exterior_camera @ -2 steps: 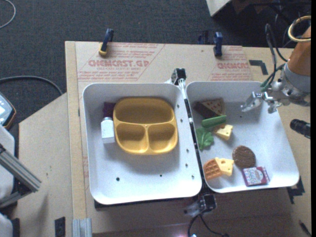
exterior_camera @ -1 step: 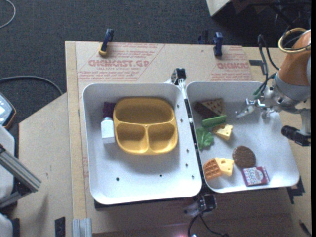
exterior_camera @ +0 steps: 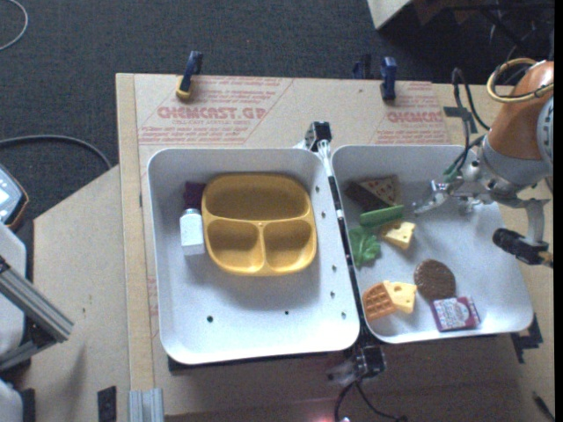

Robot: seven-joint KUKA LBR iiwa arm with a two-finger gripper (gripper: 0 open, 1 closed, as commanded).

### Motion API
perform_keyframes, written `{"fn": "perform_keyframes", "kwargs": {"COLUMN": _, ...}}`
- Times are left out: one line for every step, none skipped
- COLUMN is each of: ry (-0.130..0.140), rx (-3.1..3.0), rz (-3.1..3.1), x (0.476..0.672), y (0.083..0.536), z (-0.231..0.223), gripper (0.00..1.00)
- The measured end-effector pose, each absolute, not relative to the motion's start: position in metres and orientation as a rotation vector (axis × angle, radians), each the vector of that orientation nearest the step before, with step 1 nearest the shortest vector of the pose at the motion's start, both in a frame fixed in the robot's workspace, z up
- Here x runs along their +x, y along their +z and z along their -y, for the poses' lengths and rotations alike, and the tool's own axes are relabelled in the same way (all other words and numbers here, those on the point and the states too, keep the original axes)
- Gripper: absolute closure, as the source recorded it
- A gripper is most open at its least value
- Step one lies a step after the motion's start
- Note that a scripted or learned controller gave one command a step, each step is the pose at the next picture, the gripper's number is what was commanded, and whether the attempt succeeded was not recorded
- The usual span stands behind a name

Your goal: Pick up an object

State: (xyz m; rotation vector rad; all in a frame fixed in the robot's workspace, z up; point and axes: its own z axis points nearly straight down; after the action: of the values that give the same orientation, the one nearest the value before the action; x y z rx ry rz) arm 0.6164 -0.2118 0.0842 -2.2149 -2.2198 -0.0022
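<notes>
Bins sit side by side on the bench under the slanted overhead camera. My arm (exterior_camera: 519,130) reaches in from the right, and my claw (exterior_camera: 428,202) hangs low over the far middle of the right bin (exterior_camera: 501,275). Whether it is clenched or released I cannot tell, and I see nothing between the fingers. Just beside it, nearer the left wall, lie a brown wedge (exterior_camera: 376,189) and a green stick (exterior_camera: 382,214) touching it. A cheese wedge (exterior_camera: 400,234) and a green leafy piece (exterior_camera: 364,246) follow toward the near edge. Near that edge lie a waffle piece (exterior_camera: 380,300), a brown round cookie (exterior_camera: 435,280) and a red-and-white packet (exterior_camera: 455,313). The left bin (exterior_camera: 246,323) holds a yellow divided plate (exterior_camera: 259,223), with a small white bottle (exterior_camera: 192,232) at its left edge
</notes>
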Motion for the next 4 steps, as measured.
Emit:
{"fn": "perform_keyframes", "kwargs": {"ry": -0.002, "rx": -2.218, "rz": 2.224, "x": 0.617, "y": 0.096, "z": 0.213, "gripper": 1.0}}
{"fn": "perform_keyframes", "kwargs": {"ry": -0.004, "rx": -2.227, "rz": 2.228, "x": 0.621, "y": 0.152, "z": 0.223, "gripper": 1.0}}
{"fn": "perform_keyframes", "kwargs": {"ry": -0.006, "rx": -2.226, "rz": 2.229, "x": 0.617, "y": 0.208, "z": 0.215, "gripper": 1.0}}
{"fn": "perform_keyframes", "kwargs": {"ry": -0.003, "rx": -2.224, "rz": 2.227, "x": 0.618, "y": 0.227, "z": 0.215, "gripper": 1.0}}
